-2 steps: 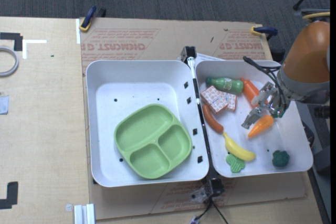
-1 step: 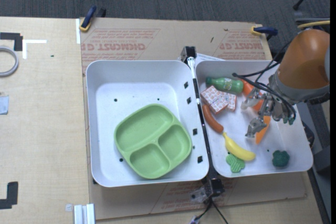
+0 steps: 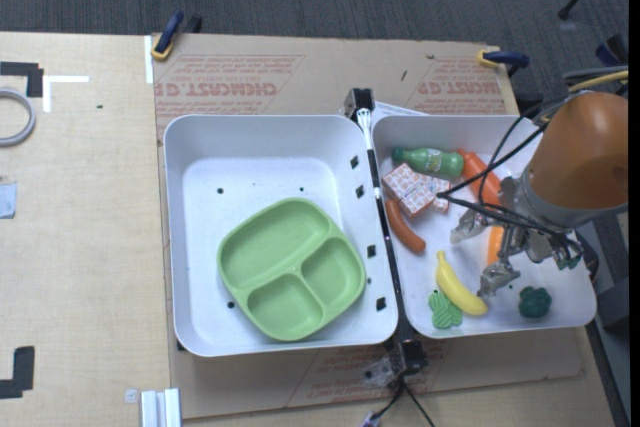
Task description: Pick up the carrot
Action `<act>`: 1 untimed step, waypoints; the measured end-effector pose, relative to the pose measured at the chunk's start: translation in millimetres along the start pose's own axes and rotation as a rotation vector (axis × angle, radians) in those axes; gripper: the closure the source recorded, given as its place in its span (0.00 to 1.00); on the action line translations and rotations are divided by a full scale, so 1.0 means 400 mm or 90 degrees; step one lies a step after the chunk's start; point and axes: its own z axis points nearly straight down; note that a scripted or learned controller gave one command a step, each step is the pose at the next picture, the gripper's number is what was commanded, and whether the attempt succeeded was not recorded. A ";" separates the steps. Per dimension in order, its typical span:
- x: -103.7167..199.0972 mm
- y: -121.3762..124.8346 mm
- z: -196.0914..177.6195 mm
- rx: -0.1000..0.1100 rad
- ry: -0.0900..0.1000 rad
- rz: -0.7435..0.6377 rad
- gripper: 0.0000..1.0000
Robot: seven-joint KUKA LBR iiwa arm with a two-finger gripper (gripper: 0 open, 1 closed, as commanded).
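The carrot (image 3: 479,169) is an orange stick in the right bin (image 3: 570,320), just right of a green bottle (image 3: 428,159), running down toward the arm. My gripper (image 3: 484,255) hangs low in that bin under the orange-banded wrist (image 3: 590,150). It is open, its grey fingers (image 3: 466,231) spread apart. A short orange piece (image 3: 495,243) shows between them; cables hide whether it joins the carrot above. No finger presses on it.
The right bin also holds a checkered box (image 3: 413,188), a reddish sausage (image 3: 405,225), a banana (image 3: 459,286), a green leafy toy (image 3: 445,310) and a broccoli (image 3: 535,303). A green divided plate (image 3: 290,267) lies in the left bin (image 3: 185,215).
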 end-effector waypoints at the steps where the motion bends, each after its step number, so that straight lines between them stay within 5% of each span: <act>1: -0.004 -0.001 -0.026 0.000 -0.003 0.003 1.00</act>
